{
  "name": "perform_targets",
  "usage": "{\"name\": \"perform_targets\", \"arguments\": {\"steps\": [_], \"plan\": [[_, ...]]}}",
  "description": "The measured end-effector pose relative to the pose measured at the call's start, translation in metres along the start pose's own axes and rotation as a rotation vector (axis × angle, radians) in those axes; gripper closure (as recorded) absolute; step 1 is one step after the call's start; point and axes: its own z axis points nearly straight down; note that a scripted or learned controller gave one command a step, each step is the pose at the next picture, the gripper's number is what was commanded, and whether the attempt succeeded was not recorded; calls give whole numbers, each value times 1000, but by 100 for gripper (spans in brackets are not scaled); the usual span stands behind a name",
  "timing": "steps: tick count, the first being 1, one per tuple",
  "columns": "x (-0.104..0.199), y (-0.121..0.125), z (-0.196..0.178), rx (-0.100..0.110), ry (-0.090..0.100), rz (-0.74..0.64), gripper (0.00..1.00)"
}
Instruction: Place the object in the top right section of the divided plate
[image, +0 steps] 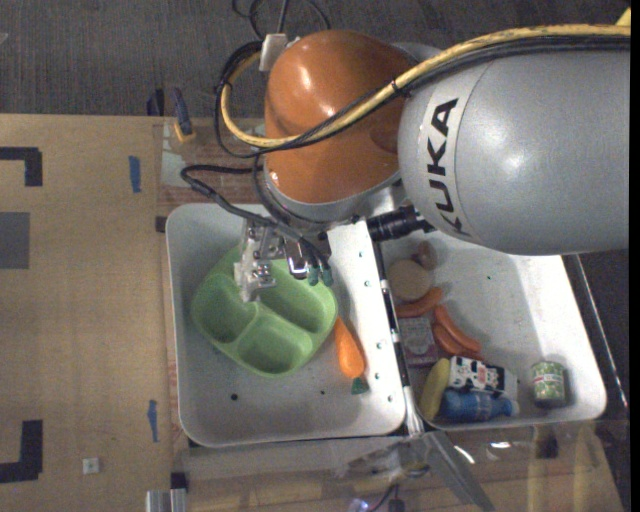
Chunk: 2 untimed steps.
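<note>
The divided plate (265, 325), green, lies in the left bin (200, 400), left of frame centre. The gripper (280, 268) is poised over the plate's upper edge; whether it is open or closed, or holding the object, cannot be told. The step is judged to be placement: a lowering into the top right section is called for. An orange carrot (349, 352) lies just beside the plate's right rim. The right bin (580, 390) holds assorted items, well apart. The arm's bulk obscures the upper frame.

One fixed camera is looking down at a slant on both bins (200, 400); the arm (520, 150) is looming close, entering from the right.
</note>
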Motion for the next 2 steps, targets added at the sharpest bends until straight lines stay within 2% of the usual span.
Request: {"name": "perform_targets", "arguments": {"steps": [1,2], "plan": [[18,1,-23,9,25,-305,100],[11,-2,-16,15,25,71,100]]}}
